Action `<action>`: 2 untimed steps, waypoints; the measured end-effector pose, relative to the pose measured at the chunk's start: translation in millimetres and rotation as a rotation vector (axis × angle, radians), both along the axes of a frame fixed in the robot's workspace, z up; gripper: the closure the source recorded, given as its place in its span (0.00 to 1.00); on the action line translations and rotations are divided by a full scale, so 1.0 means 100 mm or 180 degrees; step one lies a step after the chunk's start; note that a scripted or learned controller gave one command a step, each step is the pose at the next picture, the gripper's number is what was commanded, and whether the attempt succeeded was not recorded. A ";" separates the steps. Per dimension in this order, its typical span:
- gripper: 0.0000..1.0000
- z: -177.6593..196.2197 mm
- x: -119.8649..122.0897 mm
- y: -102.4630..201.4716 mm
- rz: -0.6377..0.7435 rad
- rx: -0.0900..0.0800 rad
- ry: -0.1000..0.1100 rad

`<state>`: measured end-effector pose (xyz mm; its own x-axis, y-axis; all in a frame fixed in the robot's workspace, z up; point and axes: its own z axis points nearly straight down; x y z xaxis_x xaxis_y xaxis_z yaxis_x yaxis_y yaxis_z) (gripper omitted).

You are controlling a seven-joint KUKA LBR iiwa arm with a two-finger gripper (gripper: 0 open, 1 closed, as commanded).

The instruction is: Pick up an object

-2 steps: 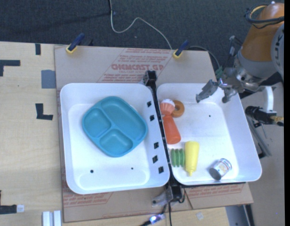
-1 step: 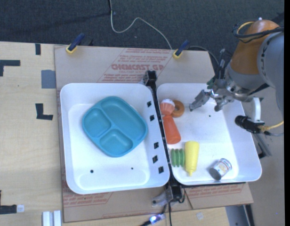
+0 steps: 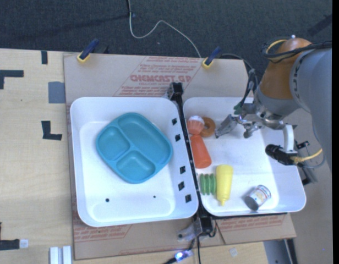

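The arm's hand (image 3: 235, 126) hangs over the right-hand shallow white plastic bin (image 3: 285, 202), toward that bin's far edge. Its two dark fingers look spread, with bare bin floor showing between them and nothing pinched; the nearer fingertip (image 3: 220, 133) points toward the divider between the bins. Judging from that slant, it is lined up for something against the bin's left wall.

The candidates for picking crowd that wall, probably because loose items slide and settle there. Just beside the fingertip lies a small brown ring-shaped toy doughnut (image 3: 207, 126), touching a round pale pink-and-white toy (image 3: 195, 124). Below them an orange, smooth, carrot-like plastic piece (image 3: 201, 152) lies lengthwise along the wall. Toward the near edge, a ribbed green plastic piece (image 3: 206, 183) sits against a glossy yellow squeeze-bottle shape (image 3: 224, 183), and a small silvery metal can (image 3: 258, 197) lies on its side by the near right corner, well apart from the hand.

The left-hand white bin (image 3: 81, 202) carries a teal plastic divided plate (image 3: 134, 146) with three compartments, lying flat near its middle. Both bins rest on a brown cardboard sheet (image 3: 153, 77), held to the pale worktop (image 3: 26, 164) at the far edge by two blue-and-yellow clamps (image 3: 87, 50).

The smooth, rounded toys may slip from a loose pinch.
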<state>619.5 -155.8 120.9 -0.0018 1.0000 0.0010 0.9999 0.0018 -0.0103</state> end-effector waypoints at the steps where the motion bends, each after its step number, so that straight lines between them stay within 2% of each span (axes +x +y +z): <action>1: 0.00 -0.40 0.00 0.01 0.0002 -0.0007 -0.0017; 2: 1.00 -0.30 0.01 0.01 0.0007 -0.0010 -0.0017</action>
<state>620.2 -155.2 90.8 -0.0040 1.0000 -0.0022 1.0000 0.0040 -0.0049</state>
